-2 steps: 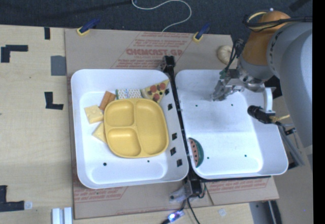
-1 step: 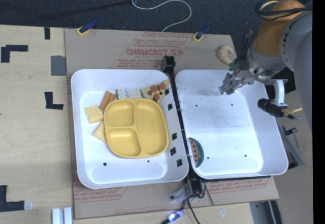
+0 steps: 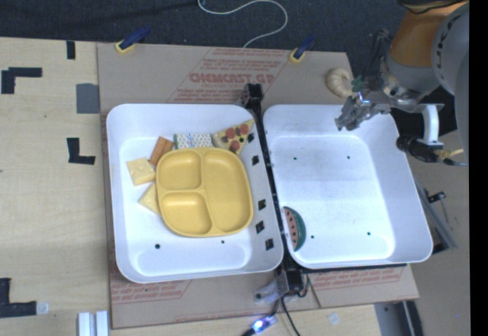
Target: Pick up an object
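Gripper (image 3: pixel 349 120): you've got it over the right bin's (image 3: pixel 396 247) top rim – fingers too small to read, can't tell the state.
Left bin (image 3: pixel 122 251): yellow divided plate (image 3: pixel 204 191), pizza slice (image 3: pixel 235 136) and crackers (image 3: pixel 141 171) round its edge.
Right bin: watermelon slice (image 3: pixel 295 225) at the lower-left wall – well apart from your gripper.

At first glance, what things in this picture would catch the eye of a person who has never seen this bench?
The yellow divided plate stands out first, lying in the left bin over several flat toy food pieces. Next comes the watermelon slice, alone at the near left edge of the right bin. The gripper hangs over the far right corner of that bin, below the arm's orange band.
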Controlling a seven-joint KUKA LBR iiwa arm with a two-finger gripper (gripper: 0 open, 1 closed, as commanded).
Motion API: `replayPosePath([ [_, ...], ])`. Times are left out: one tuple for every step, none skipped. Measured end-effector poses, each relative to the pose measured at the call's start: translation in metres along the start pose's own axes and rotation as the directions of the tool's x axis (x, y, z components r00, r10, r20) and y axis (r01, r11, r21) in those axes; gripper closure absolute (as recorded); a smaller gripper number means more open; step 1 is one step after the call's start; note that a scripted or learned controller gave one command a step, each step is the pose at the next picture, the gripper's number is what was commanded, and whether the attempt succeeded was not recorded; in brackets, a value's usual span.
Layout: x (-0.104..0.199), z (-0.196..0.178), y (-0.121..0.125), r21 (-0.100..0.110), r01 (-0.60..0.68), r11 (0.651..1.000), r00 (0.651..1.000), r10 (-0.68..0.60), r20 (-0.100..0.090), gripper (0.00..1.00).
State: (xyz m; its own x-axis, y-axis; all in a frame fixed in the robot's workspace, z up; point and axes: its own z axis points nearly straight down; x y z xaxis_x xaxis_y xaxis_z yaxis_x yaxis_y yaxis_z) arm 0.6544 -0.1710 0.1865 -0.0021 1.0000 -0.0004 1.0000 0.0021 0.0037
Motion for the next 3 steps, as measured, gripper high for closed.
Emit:
replayPosePath([
  [0.001, -0.04, 0.001, 0.002, 0.0, 1.0, 1.0, 0.0, 0.0, 1.0],
  [0.053, -0.049, -0.02, 0.006, 0.003, 1.0, 1.0, -0.003, -0.001, 1.0],
  [0.078, -0.045, -0.038, 0.007, 0.001, 1.0, 1.0, -0.001, -0.001, 1.0],
])
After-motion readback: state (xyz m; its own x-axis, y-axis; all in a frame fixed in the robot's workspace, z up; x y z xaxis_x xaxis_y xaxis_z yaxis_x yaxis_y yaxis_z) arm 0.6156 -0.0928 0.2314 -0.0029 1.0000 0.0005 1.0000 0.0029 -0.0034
